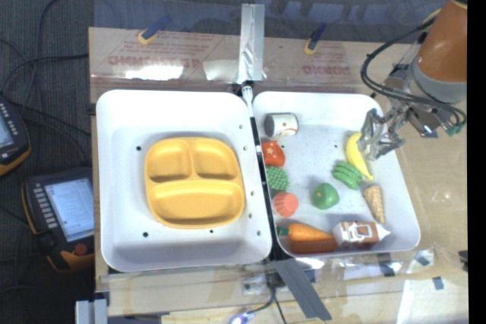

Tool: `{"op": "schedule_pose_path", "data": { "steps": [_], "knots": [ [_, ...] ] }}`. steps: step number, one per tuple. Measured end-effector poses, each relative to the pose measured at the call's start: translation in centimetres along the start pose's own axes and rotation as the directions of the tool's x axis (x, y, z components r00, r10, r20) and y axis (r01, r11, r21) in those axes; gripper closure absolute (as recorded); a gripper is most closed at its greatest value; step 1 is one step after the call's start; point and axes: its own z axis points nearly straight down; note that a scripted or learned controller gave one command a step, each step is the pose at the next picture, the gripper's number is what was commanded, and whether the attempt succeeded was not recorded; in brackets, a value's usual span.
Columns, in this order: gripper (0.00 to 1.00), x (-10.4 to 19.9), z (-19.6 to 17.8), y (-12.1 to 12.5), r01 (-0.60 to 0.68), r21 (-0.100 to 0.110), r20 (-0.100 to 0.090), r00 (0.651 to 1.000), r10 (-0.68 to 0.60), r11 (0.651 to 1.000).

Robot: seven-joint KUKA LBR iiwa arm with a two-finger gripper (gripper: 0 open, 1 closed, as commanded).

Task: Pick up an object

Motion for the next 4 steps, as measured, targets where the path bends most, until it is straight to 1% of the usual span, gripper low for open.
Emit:
{"op": "schedule_pose_path", "data": {
  "steps": [1,2,3,4],
  "knots": [
    [0.00,0.0,0.0,0.0,0.000,0.000,0.000,1.000,0.000,1.000],
    [0.00,0.5,12.5,-2.6,-0.074,0.006,0.004,0.997,0.074,0.997],
    [1.00,0.4,11.5,-2.6,-0.075,0.008,0.008,0.997,0.075,0.997],
    [1.00,-0.6,1.6,1.2,-0.252,0.003,0.002,0.968,0.252,0.968]
  ]
}}
